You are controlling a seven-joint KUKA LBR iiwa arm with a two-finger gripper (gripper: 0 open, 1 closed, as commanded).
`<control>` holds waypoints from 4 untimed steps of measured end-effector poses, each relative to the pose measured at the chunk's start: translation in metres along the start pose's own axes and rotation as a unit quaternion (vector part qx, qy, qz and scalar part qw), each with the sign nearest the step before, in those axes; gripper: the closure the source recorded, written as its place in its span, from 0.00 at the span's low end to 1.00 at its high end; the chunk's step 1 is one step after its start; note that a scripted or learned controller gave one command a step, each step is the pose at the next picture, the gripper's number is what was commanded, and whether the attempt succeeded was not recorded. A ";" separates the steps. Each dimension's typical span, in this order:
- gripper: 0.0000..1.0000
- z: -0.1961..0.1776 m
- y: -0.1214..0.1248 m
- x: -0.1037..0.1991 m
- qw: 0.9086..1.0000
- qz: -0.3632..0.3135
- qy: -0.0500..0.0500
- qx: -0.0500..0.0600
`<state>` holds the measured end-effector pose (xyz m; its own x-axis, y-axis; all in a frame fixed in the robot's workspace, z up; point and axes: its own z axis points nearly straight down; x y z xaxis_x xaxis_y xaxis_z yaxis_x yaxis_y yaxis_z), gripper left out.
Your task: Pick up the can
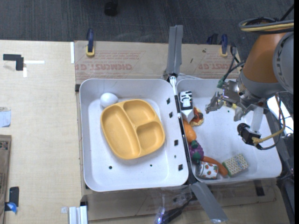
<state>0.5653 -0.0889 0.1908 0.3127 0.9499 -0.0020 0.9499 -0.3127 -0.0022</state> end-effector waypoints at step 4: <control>0.00 0.043 0.055 -0.020 0.999 -0.034 0.000 -0.001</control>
<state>0.6115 -0.1257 0.1473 0.2472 0.9690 -0.0017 0.9690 -0.2472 -0.0005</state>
